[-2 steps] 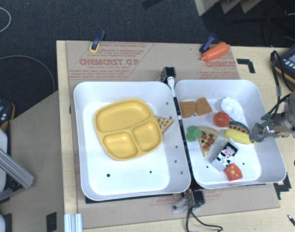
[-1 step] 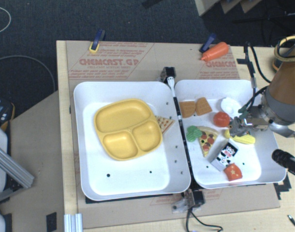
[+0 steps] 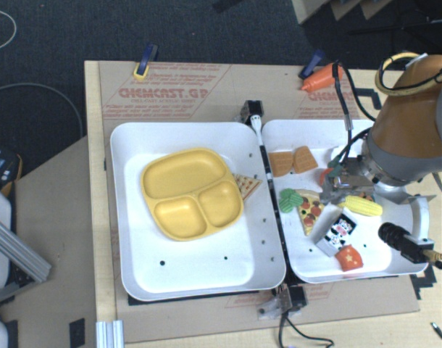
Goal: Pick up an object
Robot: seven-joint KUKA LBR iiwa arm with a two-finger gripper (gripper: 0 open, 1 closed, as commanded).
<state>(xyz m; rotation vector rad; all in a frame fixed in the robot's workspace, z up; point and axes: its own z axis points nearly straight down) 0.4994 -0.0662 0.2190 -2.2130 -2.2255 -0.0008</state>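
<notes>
- light was bright and even, falling from overhead.
- the white bins [image 3: 127, 194] glared slightly, nearly washed out.
- shadows were soft and short under the yellow tray [image 3: 192, 193].
- the dark floor [image 3: 54, 20] stayed dim.
- focus was mildly soft throughout.

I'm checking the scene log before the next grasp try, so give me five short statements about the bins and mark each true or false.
1. The yellow divided plate lies in the left bin. True.
2. The waffle piece sits in the right bin. False: it lies in the left bin, at the plate's right edge.
3. The two brown bread pieces lie in the right bin, near its far wall. True.
4. The red strawberry rests on the yellow plate. False: it lies at the near side of the right bin.
5. The arm's gripper is over the left bin. False: it is over the right bin, beside the corn cob.
</notes>
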